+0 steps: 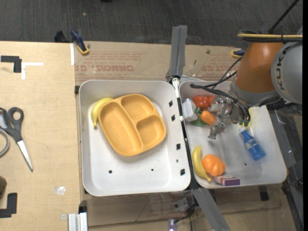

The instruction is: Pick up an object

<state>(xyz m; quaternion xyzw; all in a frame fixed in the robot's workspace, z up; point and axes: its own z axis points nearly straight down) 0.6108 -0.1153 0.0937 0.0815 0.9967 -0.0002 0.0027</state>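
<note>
The gripper [217, 128] hangs low over the middle of the right bin [269, 177], and whether it is open or has hold of anything cannot be told from the camera view. The nearest candidate, a carrot [207, 117], lies just beside the gripper on its upper-left, with its long axis running from upper-left to lower-right toward the gripper. A blue bottle [253, 146] lies near on the opposite side, while an orange [213, 165] and a banana [198, 163] lie farther off toward the bin's near edge.
</note>
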